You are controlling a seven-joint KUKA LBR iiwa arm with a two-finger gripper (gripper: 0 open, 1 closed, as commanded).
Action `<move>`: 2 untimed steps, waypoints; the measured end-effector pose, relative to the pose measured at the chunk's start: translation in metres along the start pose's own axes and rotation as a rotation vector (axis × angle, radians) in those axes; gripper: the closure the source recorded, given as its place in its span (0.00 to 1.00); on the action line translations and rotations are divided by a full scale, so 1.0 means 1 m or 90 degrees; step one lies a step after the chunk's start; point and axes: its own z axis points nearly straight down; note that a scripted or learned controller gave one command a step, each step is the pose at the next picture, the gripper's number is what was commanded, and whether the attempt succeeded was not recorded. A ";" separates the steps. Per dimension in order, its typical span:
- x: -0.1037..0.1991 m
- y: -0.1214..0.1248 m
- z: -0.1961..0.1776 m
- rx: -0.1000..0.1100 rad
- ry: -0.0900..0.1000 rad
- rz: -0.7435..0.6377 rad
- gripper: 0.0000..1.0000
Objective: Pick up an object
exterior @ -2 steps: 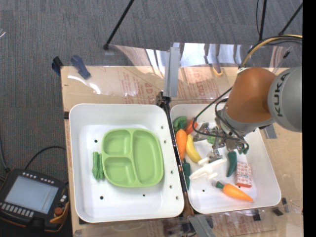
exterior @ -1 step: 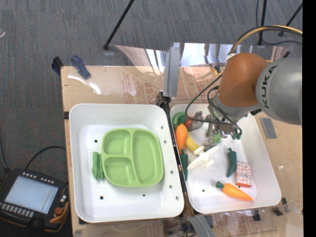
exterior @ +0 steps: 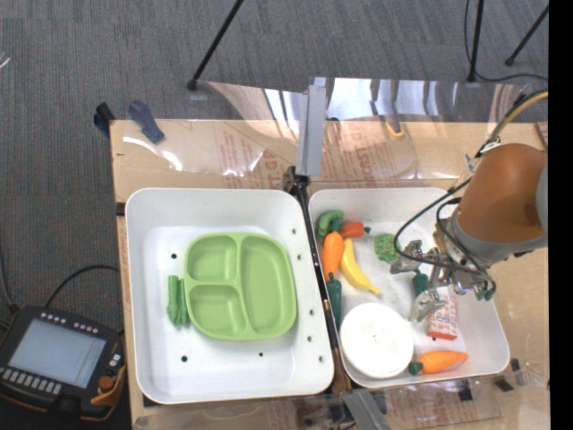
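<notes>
While the arm [exterior: 506,195] reaches in from the right, the gripper [exterior: 430,298] hangs low in the right bin [exterior: 497,352], just above a small red-and-white packet [exterior: 443,322]. Fingers [exterior: 423,307] look parted, released, nothing between them; the packet lies on the bin floor right beside the tips, likely the pick target.

To do this step well: centre the fingers across the packet's short side, drop straight down, close only once both tips straddle it. Packet looks flat and thin, so a shallow grip may slip off. Watch the white round plate [exterior: 377,339] just to the left and the carrot [exterior: 439,362] close below; a skewed descent could nudge either.

Other items in the right bin: banana [exterior: 356,271], curved, smooth yellow plastic; a second orange carrot [exterior: 333,253], tapered; broccoli piece [exterior: 386,246], bumpy green; dark green cucumber-like piece [exterior: 334,296] along the left wall. All look like glossy toy food.

Left bin [exterior: 148,365]: light green divided tray [exterior: 240,286], three compartments, rounded corners, matte plastic. Ribbed green bean pod [exterior: 176,299] touches its left edge.
</notes>
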 end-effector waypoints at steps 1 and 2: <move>-0.003 0.005 -0.011 -0.002 -0.003 -0.004 1.00; -0.008 0.009 0.000 -0.002 0.000 0.091 1.00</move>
